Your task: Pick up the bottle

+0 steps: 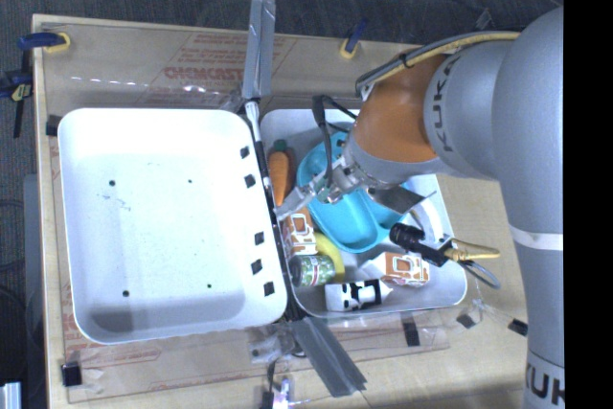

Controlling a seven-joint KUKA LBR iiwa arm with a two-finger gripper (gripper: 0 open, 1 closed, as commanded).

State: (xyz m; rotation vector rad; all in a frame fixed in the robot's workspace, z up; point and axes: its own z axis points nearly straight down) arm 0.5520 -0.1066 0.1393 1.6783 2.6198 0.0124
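Over the right bin: the gripper (324, 194) hangs low above the clutter, at the left rim of a blue bowl (352, 217).
Gripper state: cannot tell from this view whether it is open or closed.
Arm: the grey arm (498, 110) reaches in from the right of the view, and its orange band (397, 124) sits above the middle of the right bin.
Bottle: what looks like a small green bottle (310, 270) lies on its side in the right bin, near that bin's left wall and toward the lower edge of the view. It is apart from the gripper.
Beside the bottle: a printed carton (299, 231) lies just above it, and a yellow item (329, 252) touches it on the right.
Other contents: a carrot (279, 175) lies along the left wall. A 2nd blue bowl (314, 166) is partly hidden behind the gripper. A 2nd printed carton (406, 269) lies toward the right. A white-and-black item (352, 294), too unclear to name, lies at the lower wall.
Bins: 2 shallow white bins stand side by side, the left bin (153, 225) and the right bin (433, 300).
Bench: the pale bench (144, 53) carries both bins, with a blue clamp (43, 41) at its upper left corner.
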